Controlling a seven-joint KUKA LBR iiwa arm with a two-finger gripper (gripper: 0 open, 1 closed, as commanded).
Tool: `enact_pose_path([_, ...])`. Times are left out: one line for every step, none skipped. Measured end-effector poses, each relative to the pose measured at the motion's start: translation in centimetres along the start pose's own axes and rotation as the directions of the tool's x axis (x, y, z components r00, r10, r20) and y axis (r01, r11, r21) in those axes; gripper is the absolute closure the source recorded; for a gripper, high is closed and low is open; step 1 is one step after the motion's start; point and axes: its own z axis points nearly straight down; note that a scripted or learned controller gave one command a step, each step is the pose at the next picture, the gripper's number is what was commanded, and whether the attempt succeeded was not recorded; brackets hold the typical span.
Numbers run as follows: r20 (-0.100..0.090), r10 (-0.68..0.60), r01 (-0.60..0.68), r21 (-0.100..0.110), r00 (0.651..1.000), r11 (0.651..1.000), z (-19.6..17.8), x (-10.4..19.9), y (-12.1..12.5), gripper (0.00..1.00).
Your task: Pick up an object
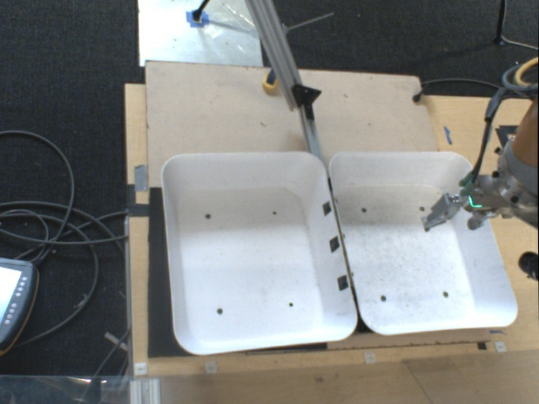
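My gripper (457,215) hangs over the right part of the right white bin (421,310), near its right wall. One grey finger (438,213) points down and left toward the bin floor, and the other finger (477,219) sits to its right. The gap between them is open and holds nothing. A green light glows on the wrist just above the fingers. The bin floor beneath the gripper is white with fine dark specks and a few small holes.
The left white bin (194,310) lies beside the right one, and they meet at a shared rim with black tabs (334,244). A slanted metal pole (278,40) crosses the bench behind the bins. Cables and a tablet (13,297) lie on the floor at left.
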Motion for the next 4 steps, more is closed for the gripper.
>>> enact_pose_path([0.001,0.002,-0.002,-0.004,1.0,1.0,-0.2,0.0,0.1,0.0])
enact_pose_path([0.0,0.004,-0.004,0.0,1.0,1.0,4.0,0.0,0.0,0.0])
enact_pose_path([0.0,0.005,-0.005,0.0,1.0,1.0,8.5,-0.8,0.0,0.0])
enact_pose_path([0.0,0.004,-0.004,0.0,1.0,1.0,12.7,-1.0,-0.1,0.0])
